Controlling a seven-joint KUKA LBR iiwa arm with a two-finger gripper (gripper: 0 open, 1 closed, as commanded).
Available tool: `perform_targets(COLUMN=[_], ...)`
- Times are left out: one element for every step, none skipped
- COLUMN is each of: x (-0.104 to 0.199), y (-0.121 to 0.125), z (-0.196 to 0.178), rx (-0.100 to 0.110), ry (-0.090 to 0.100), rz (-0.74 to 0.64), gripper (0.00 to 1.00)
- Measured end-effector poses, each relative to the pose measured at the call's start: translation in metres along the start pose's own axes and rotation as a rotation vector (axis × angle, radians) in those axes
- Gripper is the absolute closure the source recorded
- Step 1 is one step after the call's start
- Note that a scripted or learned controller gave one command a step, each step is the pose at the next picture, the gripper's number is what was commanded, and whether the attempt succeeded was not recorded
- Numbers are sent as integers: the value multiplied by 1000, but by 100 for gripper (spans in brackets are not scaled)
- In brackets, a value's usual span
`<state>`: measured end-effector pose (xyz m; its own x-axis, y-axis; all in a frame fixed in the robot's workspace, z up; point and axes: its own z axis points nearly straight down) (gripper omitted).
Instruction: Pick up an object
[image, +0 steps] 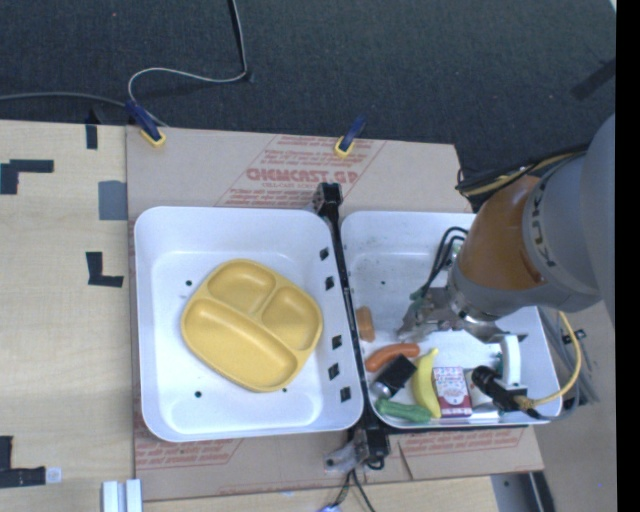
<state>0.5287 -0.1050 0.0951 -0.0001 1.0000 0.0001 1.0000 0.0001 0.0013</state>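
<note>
The left bin (160, 300) is occupied by a yellow divided plate (252, 322). In the right bin (400, 240), the gripper (425, 318) is seen low over the clutter. A carrot (392, 354) lies at about seven o'clock from it, long axis running nine to three; a banana (428, 384) sits at six. Whether anything is clamped cannot be told.
</note>
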Motion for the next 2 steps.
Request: perform_targets(x=[52, 52], y=[-45, -45], z=[-89, -89], rx=[2, 3], ry=[1, 1], rz=[-2, -1], gripper=[100, 0])
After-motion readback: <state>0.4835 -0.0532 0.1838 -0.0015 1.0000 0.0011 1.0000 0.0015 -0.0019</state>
